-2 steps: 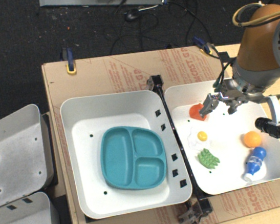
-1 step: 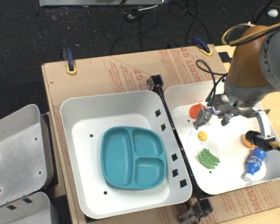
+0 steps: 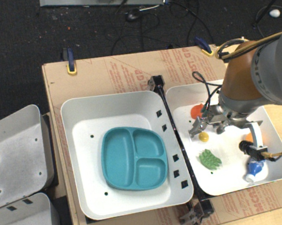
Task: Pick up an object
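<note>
Count first: two shallow white bins, left bin (image 3: 90,194) and right bin (image 3: 233,174), touching side by side. In the left, one teal plastic divided plate (image 3: 134,158), lying flat. In the right, four loose things: one small yellow ball (image 3: 204,137), one red-orange round piece (image 3: 197,110), one green leafy lump (image 3: 209,159), and one blue-and-white item (image 3: 256,170), possibly a bottle. Grey metal gripper (image 3: 199,126) low between the red-orange piece and the yellow ball, just beside the ball. Claw wide or narrow: cannot tell.
</note>
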Robot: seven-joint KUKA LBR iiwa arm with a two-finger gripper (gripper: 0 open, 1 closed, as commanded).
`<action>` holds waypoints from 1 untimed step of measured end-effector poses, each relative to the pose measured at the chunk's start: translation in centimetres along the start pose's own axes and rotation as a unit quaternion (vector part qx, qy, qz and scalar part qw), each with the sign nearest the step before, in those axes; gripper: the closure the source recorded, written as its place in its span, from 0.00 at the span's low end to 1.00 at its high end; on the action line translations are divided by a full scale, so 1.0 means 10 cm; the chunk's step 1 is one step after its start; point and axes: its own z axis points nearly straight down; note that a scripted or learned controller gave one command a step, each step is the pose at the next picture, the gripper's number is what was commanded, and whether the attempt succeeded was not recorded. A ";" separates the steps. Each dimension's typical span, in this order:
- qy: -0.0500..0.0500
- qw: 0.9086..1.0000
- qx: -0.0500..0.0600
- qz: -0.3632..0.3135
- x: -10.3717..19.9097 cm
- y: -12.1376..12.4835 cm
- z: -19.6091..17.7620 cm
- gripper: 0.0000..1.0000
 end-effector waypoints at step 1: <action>0.000 1.000 -0.002 0.000 0.00 0.02 -0.14 1.00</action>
